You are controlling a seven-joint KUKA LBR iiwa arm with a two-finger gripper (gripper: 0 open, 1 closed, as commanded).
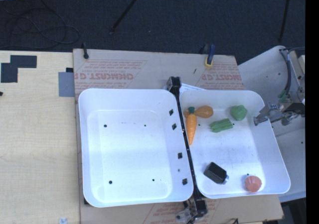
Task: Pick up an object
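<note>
Nearest the camera, in the right bin (269, 138), a black block (216, 173) and a pink ball (252, 183) are seen close to the front wall, well apart from each other. Farther back lie a green pod (221, 126), a carrot (191, 125) against the divider, an orange piece (204, 112) touching the carrot's top, and a green lump (239, 112). The gripper (262, 118) is seen at the right rim; whether it is wide or narrow cannot be told. A grasp on the carrot could be blocked by the divider wall, and the ball could roll away. Open floor is left mid-bin, so the pod is judged easiest.
</note>
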